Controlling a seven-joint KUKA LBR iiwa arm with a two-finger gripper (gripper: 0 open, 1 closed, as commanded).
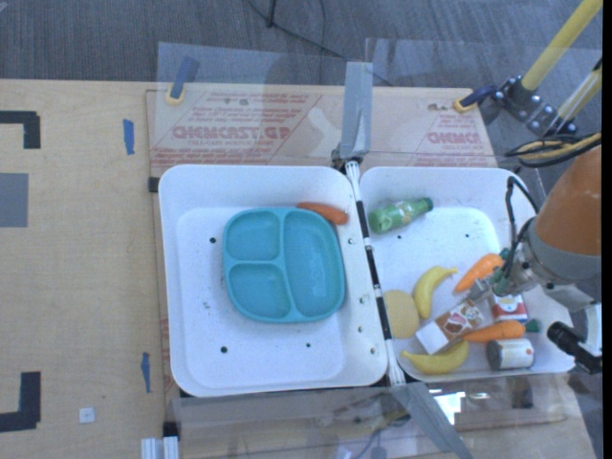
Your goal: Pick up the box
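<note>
The box (459, 320), a small carton that looks light, stiff and slightly crushable, lies tilted in the right bin (435, 187) between two bananas, best pinched across its narrow sides, while the pincer (504, 277) hovers just beside it, its state impossible to tell.

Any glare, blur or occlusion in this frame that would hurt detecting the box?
Camera view: lighting is even and soft, shadows faint. Clear plastic sheets behind the right bin show pale reflections, none on the items. The box is small but readable, lying between a banana and a carrot. The arm looks slightly soft and covers that bin's right edge.
</note>
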